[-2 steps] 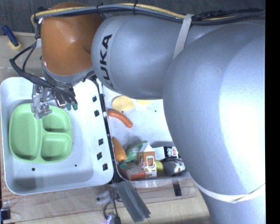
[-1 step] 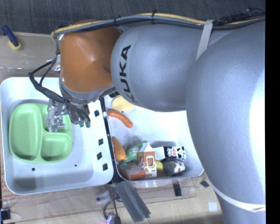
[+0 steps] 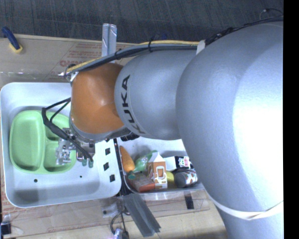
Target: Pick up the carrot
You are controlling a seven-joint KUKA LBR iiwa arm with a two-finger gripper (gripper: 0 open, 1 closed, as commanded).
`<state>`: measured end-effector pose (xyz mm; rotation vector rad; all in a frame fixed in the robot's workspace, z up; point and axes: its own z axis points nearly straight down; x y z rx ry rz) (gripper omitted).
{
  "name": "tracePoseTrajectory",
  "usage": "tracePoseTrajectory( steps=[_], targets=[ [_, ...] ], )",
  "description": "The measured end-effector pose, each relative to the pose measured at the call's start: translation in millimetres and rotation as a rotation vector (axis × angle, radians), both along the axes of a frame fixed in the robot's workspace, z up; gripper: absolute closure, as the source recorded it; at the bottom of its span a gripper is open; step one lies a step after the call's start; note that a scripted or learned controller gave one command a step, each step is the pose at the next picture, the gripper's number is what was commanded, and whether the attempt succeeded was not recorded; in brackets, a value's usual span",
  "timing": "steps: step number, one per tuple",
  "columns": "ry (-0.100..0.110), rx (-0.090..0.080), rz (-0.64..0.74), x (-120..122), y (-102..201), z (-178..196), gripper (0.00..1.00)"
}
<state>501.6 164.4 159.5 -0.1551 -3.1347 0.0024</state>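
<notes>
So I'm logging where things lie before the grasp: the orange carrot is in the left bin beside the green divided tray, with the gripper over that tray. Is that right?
Not quite. In the camera view the orange carrot lies in the right white bin, among the packaged items, not in the left one. The rest holds: the gripper is over the green divided tray in the left white bin.

The orange carrot [image 3: 126,159] lies at the right bin's [image 3: 139,190] left edge.

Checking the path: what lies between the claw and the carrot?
In the camera view, white bin floor and the black-marked divider separate the claw from the carrot.
</notes>
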Motion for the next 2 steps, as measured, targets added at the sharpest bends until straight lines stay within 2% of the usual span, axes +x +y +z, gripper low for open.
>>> tracePoseTrajectory(
  steps=[1,2],
  targets=[
    [-0.003,-0.001,-0.716,27,25,111,1.00],
    [0.001,-0.004,-0.987,-13,25,74,1.00]
  ],
)
